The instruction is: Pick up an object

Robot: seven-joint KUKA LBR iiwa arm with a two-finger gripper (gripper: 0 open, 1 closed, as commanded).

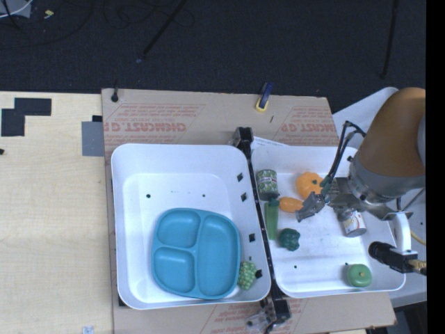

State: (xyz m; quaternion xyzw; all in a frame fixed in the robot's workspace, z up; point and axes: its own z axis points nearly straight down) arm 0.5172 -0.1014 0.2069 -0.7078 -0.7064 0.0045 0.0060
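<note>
My gripper (310, 208) hangs low over the middle of the right bin (327, 287), reaching in from the right. It is just below an orange pumpkin-like toy (308, 183) and right beside an orange carrot piece (291, 204). A small metal can (352, 223) lies under the wrist to the right. To the left of the gripper lie a green cucumber (271, 218), a dark green broccoli (289, 239) and a jar with a green label (266, 182). A green apple (358, 275) sits in the bin's near right corner.
The left bin (132, 186) holds a blue divided plate (196, 252) and a bunch of green grapes (246, 275) at its near right corner. The divider (256, 207) between the bins runs just left of the cucumber. Cardboard lies under both bins.
</note>
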